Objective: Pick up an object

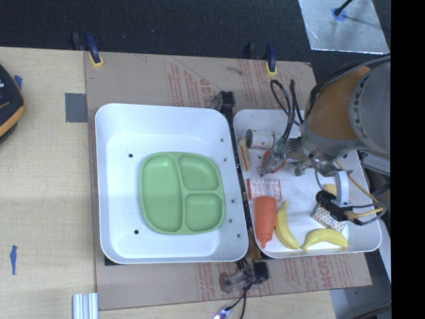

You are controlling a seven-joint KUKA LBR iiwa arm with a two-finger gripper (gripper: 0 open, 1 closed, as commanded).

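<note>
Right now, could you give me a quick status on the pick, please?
Gripper low in right bin, fingers unclear. Carrot, two bananas lying loose. Cables crowd wrist.

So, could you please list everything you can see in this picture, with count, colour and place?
Bins: two, white, side by side on the bench.
Divided plate: one, green, three compartments, middle of the left bin.
Carrot: one, orange, front of the right bin.
Bananas: two, yellow, front of the right bin, right of the carrot.
Small cylinder: one, whitish, back of the right bin.
Clamps: two, blue and yellow, at the cardboard's far edge.
Arm: one, grey with orange band, over the right bin.
Tool: one, above the right bin.
</note>
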